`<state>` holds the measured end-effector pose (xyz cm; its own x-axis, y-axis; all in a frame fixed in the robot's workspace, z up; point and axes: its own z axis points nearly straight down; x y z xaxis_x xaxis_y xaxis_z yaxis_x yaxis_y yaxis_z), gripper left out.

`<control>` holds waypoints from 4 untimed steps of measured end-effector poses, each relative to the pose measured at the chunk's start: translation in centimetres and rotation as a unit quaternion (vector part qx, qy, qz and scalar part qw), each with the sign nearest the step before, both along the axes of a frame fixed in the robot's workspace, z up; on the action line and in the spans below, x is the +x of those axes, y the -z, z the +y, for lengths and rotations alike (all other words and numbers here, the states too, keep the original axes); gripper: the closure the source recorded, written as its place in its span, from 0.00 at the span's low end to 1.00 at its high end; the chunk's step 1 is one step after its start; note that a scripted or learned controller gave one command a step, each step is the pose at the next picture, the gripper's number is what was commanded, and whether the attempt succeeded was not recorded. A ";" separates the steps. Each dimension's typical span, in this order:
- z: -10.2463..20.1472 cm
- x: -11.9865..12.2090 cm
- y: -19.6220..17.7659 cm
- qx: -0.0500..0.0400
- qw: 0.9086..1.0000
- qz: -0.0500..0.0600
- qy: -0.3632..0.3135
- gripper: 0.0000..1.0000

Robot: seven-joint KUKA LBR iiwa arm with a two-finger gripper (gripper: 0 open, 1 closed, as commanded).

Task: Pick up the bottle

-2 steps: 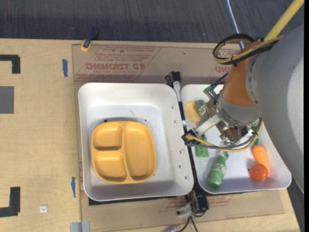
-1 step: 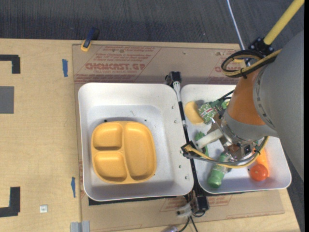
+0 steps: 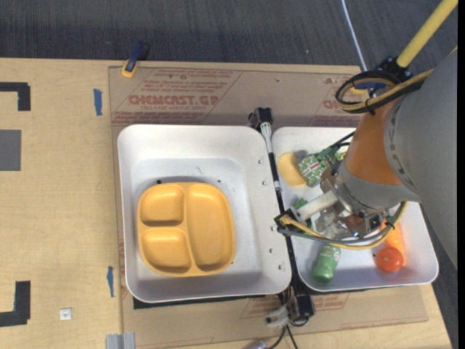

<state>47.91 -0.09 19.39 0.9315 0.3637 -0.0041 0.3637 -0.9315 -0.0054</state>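
The arm (image 3: 378, 147) reaches in from the right and hangs low over the right bin (image 3: 425, 271), its orange band sitting above a wrist wrapped in cables, with the gripper (image 3: 330, 220) down among the clutter near the middle of that bin. Whether the tool is clenched or released cannot be told from this slanted view, since the wrist and cabling cover the working end, and nothing can be seen held by it. The green bottle (image 3: 326, 262) lies on its side on the bin floor just on the near side of the gripper, close to the divider between the bins and apparently apart from the tool, so the pick looks not yet made. An orange bottle-like thing (image 3: 391, 256) rests near the right bin's near right corner, partly under the arm, a yellow sponge-like block (image 3: 290, 169) sits at the far left of the same bin, and a green and white packet (image 3: 314, 167) lies just beside it. The left bin (image 3: 145, 144) holds a yellow divided tray (image 3: 186, 227), well apart from the work. Judging by the arm's low pose, it seems placed for a grab at the crowded centre, and the bottle's rounded side may let it roll away
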 end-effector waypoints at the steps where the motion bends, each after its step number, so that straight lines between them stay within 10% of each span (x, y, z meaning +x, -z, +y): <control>1: 4.5 -0.1 1.0 0.000 0.988 -0.001 -0.153 1.00; 2: 4.5 -0.1 1.0 0.000 0.988 -0.001 -0.153 0.00; 3: 4.5 0.0 0.0 0.000 0.988 -0.001 -0.153 1.00; 4: 4.5 0.0 0.0 0.000 0.988 -0.001 -0.153 0.00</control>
<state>47.90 4.46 19.37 0.7775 0.6289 -0.0028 0.6289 -0.7775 -0.0055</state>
